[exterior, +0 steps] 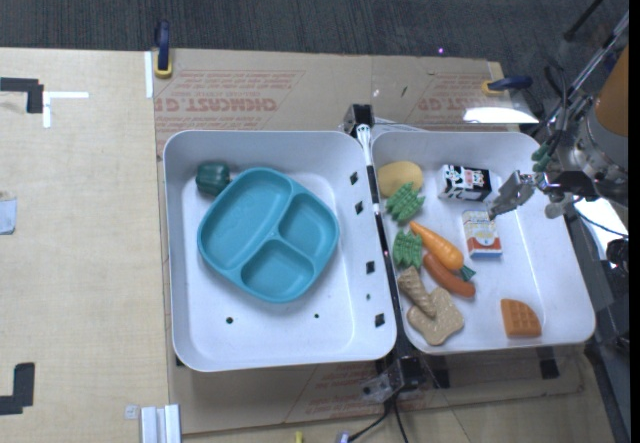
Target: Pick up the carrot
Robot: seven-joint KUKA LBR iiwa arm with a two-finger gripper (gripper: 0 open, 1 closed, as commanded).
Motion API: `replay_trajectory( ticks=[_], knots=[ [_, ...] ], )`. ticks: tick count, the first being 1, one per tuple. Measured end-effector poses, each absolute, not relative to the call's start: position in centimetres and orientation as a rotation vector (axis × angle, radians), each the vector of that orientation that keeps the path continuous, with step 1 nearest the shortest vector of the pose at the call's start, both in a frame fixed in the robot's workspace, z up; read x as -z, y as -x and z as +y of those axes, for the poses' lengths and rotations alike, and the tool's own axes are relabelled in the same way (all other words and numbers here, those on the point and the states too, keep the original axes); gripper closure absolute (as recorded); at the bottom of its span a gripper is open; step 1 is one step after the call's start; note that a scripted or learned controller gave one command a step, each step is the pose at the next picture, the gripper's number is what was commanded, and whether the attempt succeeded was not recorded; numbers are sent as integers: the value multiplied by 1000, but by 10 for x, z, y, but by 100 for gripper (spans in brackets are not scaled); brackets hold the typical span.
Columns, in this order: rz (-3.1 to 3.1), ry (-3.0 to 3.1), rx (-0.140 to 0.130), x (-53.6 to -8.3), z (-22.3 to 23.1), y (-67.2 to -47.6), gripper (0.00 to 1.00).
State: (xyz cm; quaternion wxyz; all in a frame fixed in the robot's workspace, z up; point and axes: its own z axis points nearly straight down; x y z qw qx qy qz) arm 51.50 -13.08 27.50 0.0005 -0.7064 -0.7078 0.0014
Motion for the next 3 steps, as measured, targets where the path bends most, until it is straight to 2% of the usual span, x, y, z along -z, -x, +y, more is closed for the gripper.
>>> replay_trajectory(
  ticks=[1, 2, 3],
  knots=[
    [-2391, 2035, -3, -164, -109, -508, 0],
    [-2267, 2183, 10, -98, -119, -540, 0],
    [-2267, 2198, 11, -109, -122, -541, 100]
  ],
)
